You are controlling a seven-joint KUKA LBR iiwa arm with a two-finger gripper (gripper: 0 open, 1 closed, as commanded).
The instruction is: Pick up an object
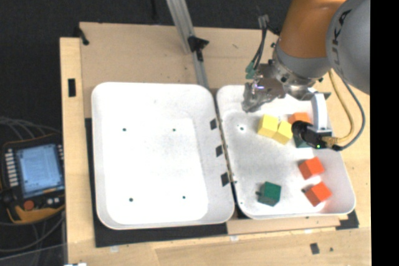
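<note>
Two yellow blocks (275,129) just below the hand (254,96); green block (269,193) farther below; hand's spread cannot be told.

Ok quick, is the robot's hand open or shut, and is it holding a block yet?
Hand: cannot be told from this view. It sits over the right bin's top-left corner, beside the yellow blocks, with no block seen in it.

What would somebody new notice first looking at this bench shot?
Probably the big arm with its orange band, reaching in from the right, its gripper over the far left corner of the right bin. Next, the bright blocks in that bin: yellow blocks near the gripper, orange blocks at the right, a green block at the near edge.
</note>
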